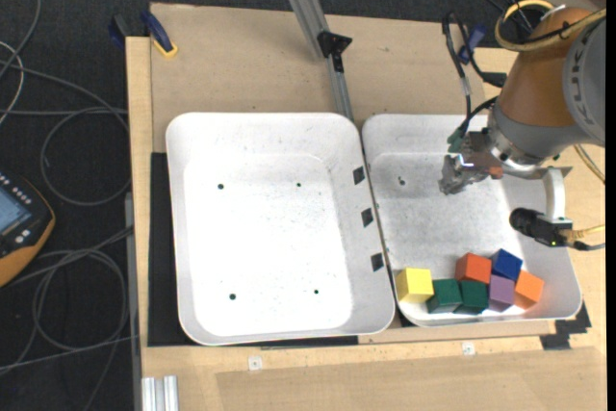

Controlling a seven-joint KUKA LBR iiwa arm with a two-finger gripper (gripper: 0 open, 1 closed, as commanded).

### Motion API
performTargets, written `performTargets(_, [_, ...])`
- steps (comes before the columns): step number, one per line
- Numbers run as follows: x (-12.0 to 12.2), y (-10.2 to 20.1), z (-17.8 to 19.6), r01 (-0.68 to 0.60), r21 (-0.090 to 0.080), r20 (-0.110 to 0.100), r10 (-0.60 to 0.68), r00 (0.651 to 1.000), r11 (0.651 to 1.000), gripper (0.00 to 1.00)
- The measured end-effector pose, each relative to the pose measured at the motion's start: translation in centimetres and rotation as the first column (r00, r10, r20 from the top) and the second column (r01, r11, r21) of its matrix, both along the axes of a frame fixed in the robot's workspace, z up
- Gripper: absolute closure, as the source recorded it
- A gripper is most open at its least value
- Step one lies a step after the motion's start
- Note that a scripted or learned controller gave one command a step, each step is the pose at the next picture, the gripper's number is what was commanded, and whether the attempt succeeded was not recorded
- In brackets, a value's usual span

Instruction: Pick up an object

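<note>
Bench (250,63) carries two white bins side by side: left bin (192,207) and right bin (423,140), with the arm (549,82) reaching in from the right over the right bin's upper half. Gripper (454,176) hangs over bare bin floor with nothing between its fingers; whether they are wide or narrow, cannot tell. Blocks cluster along the right bin's near edge, well apart from the gripper: yellow (416,283), two green (445,295) (473,295), red-orange (474,268), blue (506,262), purple (501,290), orange (528,287).
</note>
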State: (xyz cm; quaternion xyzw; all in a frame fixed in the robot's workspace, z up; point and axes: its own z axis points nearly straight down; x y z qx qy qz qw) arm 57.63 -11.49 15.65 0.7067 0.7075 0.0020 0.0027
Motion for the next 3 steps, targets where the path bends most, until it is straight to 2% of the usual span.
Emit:
performTargets(1, [0.8,0.5,6.2,-0.001,0.000,0.002,0.001,1.000,1.000,1.00])
performTargets(2, [1.0,0.5,9.7,-0.001,0.000,-0.001,0.001,1.000,1.000,1.00])
performTargets(3, [-0.6,5.8,8.5,-0.004,0.004,-0.010,0.004,1.000,1.000,1.00])
